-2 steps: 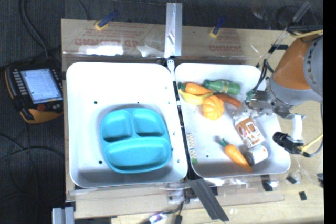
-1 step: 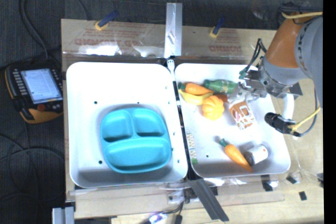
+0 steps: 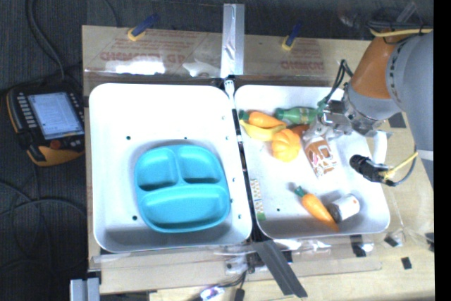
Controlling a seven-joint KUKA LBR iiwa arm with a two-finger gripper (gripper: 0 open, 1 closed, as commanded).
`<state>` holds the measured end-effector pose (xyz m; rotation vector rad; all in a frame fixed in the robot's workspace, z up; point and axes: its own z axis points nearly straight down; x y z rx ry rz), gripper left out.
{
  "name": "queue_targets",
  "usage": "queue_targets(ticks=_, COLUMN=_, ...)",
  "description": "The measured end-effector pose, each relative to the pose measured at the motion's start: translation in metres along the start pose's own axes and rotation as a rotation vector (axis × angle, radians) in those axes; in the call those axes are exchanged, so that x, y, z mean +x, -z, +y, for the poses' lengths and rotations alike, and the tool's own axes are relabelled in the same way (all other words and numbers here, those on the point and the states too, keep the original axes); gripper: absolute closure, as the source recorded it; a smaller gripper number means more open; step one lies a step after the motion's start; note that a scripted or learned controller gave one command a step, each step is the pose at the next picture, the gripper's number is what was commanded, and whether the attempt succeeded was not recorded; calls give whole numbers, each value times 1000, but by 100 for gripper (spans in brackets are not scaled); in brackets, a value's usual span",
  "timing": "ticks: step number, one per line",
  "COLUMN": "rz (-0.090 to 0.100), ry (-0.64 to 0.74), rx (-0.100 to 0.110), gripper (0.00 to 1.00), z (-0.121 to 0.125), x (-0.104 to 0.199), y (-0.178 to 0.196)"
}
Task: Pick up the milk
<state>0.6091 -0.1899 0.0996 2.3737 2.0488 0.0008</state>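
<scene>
The milk (image 3: 321, 157) is a small white carton with a red-brown label, lying in the right bin (image 3: 366, 222) a little right of its middle. My gripper (image 3: 330, 123) hangs just over the carton's far end, at the end of the grey arm with the orange band (image 3: 372, 70). The gripper's body hides the carton's top edge, so contact between them is not visible.
Next to the milk on the left are an orange pumpkin-like fruit (image 3: 285, 144), a banana (image 3: 257, 125) and a green bottle (image 3: 296, 113). A carrot (image 3: 314, 205) and a small can (image 3: 346, 208) lie nearer the front. A blue divided plate (image 3: 182, 185) sits in the left bin (image 3: 113, 109).
</scene>
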Motion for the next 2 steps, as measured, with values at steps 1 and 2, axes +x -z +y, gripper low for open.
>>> queue_targets(ticks=1, rz=0, ry=5, rx=6, gripper=100, z=50, x=-13, y=52)
queue_targets(ticks=2, rz=1, ry=218, rx=7, gripper=100, z=27, x=44, y=100)
